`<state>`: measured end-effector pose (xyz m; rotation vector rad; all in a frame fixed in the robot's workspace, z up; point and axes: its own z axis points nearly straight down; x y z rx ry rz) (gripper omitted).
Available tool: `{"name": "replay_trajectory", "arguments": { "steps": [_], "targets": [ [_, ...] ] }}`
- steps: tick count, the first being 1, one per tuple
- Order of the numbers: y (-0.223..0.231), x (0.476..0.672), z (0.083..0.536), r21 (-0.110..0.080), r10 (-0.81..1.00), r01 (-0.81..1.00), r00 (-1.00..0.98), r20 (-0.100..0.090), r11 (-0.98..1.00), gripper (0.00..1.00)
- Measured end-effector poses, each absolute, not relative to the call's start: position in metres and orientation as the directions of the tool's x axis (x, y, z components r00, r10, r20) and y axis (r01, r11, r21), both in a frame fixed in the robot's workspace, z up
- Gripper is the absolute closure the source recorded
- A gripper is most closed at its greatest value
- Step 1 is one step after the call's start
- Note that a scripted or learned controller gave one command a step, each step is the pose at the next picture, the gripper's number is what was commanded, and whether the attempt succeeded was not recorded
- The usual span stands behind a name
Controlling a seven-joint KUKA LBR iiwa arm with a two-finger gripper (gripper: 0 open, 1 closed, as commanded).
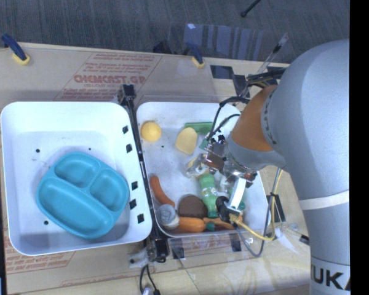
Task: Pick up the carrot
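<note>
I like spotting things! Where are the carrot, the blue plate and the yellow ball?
carrot [192, 225], camera view, middle of its orange body.
blue plate [64, 203], camera view, its big compartment.
yellow ball [150, 131], camera view, its centre.

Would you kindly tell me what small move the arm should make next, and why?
Probably shift the claw toward the near wall of the right bin. It hangs mid-bin above the green bottle, while the carrot lies along that wall, beside a brown item.
</note>
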<state>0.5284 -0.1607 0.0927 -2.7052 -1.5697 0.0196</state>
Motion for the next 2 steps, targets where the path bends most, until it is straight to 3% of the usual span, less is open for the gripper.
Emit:
{"name": "replay_trajectory", "arguments": {
  "steps": [1,2],
  "targets": [
    [-0.134,0.585,0.091,-0.010,0.884,0.884,0.467,0.002,-0.467,0.00],
    [-0.171,0.619,0.096,-0.017,0.966,0.966,0.260,0.014,-0.259,0.00]
  ]
}}
